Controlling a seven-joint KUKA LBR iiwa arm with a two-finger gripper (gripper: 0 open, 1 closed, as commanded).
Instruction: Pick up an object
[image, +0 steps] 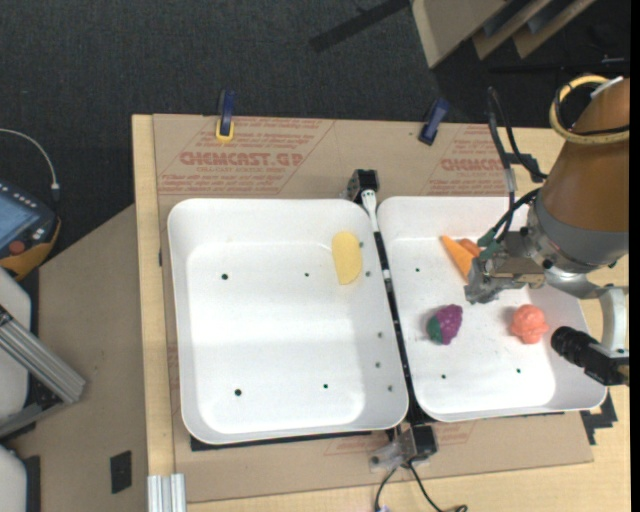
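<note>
My gripper (482, 283) hangs over the right bin (480, 395), on the grey arm with its orange band (592, 170) coming in from the right. An orange wedge-shaped piece (459, 251) lies just up and left of the gripper, partly hidden by it. A purple and green object (445, 323) rests below and left of the gripper, apart from it. A salmon-pink ball (528, 323) lies to the lower right. In the left bin (200, 300), a pale yellow object (346, 258) sits near the right wall.
The two bins meet at a black divider rail (388, 300). They stand on a cardboard sheet (260, 150) held by blue clamps (226, 108). A black part of the arm (585, 352) overhangs the right bin's right rim.
</note>
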